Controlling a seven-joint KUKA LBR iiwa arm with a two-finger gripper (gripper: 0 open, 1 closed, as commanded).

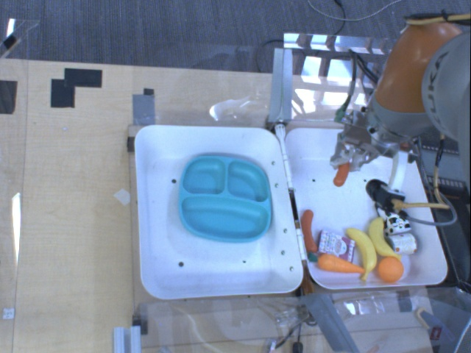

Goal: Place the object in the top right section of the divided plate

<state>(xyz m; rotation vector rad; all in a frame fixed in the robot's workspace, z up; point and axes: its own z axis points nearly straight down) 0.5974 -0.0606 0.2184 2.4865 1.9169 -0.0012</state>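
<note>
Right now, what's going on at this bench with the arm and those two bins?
The grey and orange arm reaches in from the right, and its gripper hangs over the right bin with a small orange sausage-like piece pinched between its fingers. The blue divided plate sits in the left bin, nothing on it yet. More toy food lies along the right bin's near edge, including a carrot and two bananas.

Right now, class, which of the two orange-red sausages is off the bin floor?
The small orange-red sausage hanging below the gripper at the right bin's top; the other sausage lies flat by the pink carton.
</note>
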